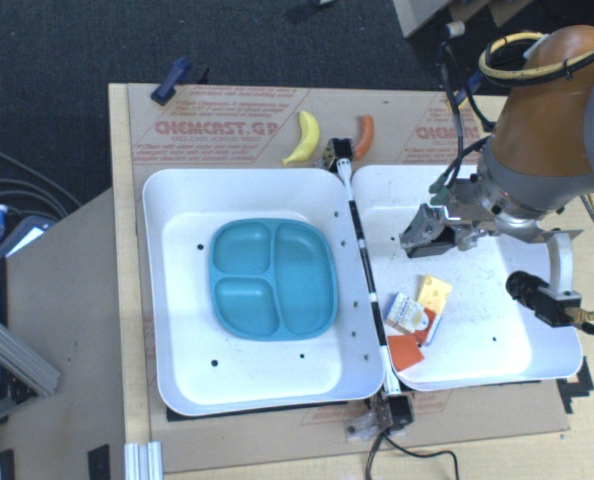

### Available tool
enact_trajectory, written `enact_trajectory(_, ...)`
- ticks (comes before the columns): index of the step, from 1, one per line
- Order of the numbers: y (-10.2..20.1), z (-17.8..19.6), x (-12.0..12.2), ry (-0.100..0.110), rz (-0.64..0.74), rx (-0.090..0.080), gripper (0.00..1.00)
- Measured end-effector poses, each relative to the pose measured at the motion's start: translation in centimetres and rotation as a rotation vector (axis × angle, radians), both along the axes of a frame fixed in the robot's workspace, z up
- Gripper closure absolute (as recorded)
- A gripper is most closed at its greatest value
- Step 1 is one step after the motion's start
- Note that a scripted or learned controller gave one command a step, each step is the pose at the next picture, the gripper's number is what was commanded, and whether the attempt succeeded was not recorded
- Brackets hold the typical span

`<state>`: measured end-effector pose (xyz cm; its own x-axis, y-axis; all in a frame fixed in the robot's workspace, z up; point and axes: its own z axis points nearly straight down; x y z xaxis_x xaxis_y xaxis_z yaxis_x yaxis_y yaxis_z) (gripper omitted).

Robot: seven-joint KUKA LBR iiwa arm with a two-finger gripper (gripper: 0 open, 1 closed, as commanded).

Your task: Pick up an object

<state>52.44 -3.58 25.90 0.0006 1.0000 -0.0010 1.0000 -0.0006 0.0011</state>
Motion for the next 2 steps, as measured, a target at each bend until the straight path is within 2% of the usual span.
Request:
enact_trajectory(1,1.2,0.5,-0.2,0.000,0.001,0.001,1.00)
enact_trajectory(2,-0.3,1.2,-2.7,0.004,0.000,0.002,1.00)
